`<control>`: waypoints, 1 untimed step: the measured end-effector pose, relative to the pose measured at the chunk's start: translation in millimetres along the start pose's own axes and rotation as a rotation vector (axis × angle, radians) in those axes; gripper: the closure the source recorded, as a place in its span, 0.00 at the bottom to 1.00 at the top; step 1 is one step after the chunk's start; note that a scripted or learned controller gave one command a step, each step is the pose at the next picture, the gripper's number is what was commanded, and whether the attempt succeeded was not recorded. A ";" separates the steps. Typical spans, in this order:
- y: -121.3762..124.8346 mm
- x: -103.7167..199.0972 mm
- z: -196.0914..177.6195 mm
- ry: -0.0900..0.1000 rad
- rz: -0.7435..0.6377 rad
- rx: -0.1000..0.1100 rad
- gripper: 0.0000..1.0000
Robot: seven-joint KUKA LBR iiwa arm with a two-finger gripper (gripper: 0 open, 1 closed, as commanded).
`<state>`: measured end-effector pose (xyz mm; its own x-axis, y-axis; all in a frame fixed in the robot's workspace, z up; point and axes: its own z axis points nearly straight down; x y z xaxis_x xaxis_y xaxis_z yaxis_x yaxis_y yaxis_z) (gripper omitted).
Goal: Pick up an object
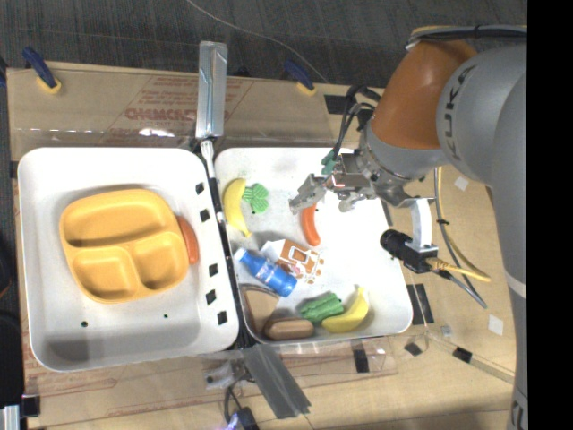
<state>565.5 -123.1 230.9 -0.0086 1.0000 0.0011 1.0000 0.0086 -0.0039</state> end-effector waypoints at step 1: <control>9.5 -22.9 89.6 0.000 0.106 0.007 0.00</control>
<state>574.9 -145.7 141.2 0.0976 0.9952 0.0004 0.9952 -0.0975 -0.0113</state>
